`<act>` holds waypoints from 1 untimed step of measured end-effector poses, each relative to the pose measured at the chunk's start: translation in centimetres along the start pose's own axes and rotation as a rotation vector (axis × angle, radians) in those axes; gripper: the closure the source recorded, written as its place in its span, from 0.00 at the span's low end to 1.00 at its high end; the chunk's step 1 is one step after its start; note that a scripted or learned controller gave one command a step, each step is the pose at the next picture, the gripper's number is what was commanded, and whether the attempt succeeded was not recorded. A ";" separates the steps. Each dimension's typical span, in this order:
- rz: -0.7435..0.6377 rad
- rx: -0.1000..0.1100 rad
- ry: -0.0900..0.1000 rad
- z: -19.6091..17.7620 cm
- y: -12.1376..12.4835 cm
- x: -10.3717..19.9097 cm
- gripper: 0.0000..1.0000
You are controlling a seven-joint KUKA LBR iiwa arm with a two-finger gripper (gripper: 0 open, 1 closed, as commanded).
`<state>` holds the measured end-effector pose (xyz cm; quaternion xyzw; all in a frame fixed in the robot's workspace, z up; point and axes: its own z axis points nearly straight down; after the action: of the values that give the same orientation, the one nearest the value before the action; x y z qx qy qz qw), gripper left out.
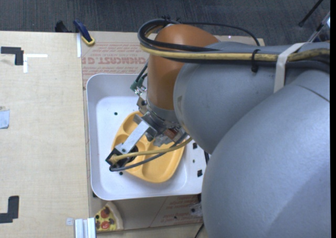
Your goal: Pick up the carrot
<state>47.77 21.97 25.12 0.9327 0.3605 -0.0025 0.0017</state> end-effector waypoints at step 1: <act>0.322 0.000 0.004 -2.6 2.0 0.7 1.00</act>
<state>49.59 20.99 27.75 0.9784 0.2065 -0.0002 0.0013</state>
